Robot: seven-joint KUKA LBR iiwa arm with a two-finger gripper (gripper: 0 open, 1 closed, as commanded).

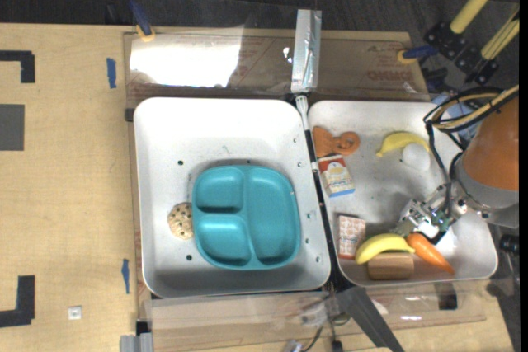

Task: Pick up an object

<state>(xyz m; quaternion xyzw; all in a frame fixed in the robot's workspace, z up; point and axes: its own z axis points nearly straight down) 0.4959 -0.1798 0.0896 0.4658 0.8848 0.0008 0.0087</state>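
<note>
Two white bins sit side by side on the bench. The left bin [157,136] holds a teal divided plate [245,215] with a cookie [181,220] touching its left edge. The right bin [474,264] holds the loose items: a yellow banana [383,246] near the front, a tan block [390,265] touching it just below, an orange carrot [431,252] beside both on the right, a small printed packet [350,235] to the left, a red-and-white carton [337,176] further back, an orange toy [337,142] behind that, and a second banana [402,143] near the back.

The gripper [425,218] hangs low in the right bin, just above the carrot and close to the front banana. Whether the claw is wide or narrow cannot be told from this view; nothing is seen held in it.

Judgement: the carrot is the nearest candidate. It looks like a light, rigid plastic toy with a smooth, tapered and likely slippery surface. Hold is best taken across the thick middle, not the pointed tip, where the fingers could slide off. Crowding by the banana and block may obstruct finger entry on the left side.
</note>
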